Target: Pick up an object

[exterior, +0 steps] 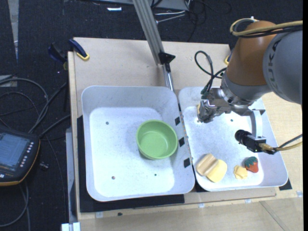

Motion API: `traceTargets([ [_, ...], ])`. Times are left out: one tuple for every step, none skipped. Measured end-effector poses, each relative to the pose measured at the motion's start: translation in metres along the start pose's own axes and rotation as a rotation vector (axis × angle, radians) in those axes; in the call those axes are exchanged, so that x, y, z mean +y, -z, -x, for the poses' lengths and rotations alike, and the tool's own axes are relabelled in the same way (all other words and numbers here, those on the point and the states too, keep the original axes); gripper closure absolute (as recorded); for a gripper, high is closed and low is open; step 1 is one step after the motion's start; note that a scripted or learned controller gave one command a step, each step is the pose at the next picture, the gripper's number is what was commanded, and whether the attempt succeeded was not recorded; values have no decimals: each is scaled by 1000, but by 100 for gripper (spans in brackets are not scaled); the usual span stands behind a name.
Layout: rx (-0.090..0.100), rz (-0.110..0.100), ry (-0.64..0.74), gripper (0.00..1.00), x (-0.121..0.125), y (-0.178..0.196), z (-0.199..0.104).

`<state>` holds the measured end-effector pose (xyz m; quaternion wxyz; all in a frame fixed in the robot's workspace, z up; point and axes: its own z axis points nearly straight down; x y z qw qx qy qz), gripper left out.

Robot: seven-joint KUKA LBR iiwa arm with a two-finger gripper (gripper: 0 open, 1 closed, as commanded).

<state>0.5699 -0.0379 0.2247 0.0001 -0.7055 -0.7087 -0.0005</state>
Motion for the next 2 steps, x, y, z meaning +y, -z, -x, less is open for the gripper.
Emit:
traceTargets([
  [0, -2, 0, 100, -13, -7, -47],
  [0, 0, 0, 100, -21, 8, -99],
])
